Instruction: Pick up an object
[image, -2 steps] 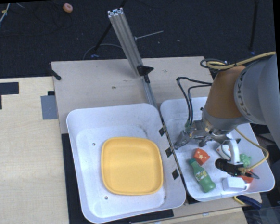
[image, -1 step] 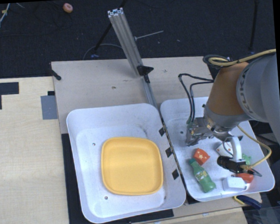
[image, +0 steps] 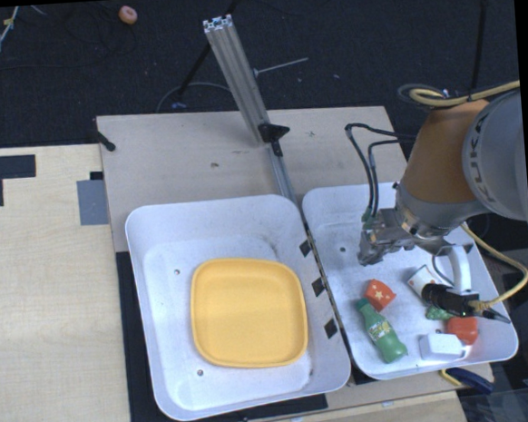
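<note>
Hand (image: 376, 247) hangs low over the bare upper part of the right bin (image: 337, 211), seemingly grasping nothing though whether it is released or clenched I cannot tell, poised beside the red block (image: 380, 294) and green bottle (image: 382, 331) lying lower right, ready pickings.
</note>
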Controlling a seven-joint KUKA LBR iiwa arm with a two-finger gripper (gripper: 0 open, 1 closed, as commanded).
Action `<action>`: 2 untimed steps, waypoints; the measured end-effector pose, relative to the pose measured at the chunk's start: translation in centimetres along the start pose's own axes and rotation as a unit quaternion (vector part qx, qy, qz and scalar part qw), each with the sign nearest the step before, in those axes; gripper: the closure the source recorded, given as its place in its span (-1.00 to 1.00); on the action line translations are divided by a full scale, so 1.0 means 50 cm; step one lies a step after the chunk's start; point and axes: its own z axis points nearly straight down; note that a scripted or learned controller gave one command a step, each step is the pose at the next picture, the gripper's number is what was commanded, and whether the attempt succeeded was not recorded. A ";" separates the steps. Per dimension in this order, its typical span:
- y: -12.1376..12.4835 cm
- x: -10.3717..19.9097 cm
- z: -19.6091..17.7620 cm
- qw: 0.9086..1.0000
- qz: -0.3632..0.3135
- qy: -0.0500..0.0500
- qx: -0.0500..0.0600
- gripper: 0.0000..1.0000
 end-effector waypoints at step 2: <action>0.005 -0.010 -0.197 1.000 0.000 0.000 0.000 1.00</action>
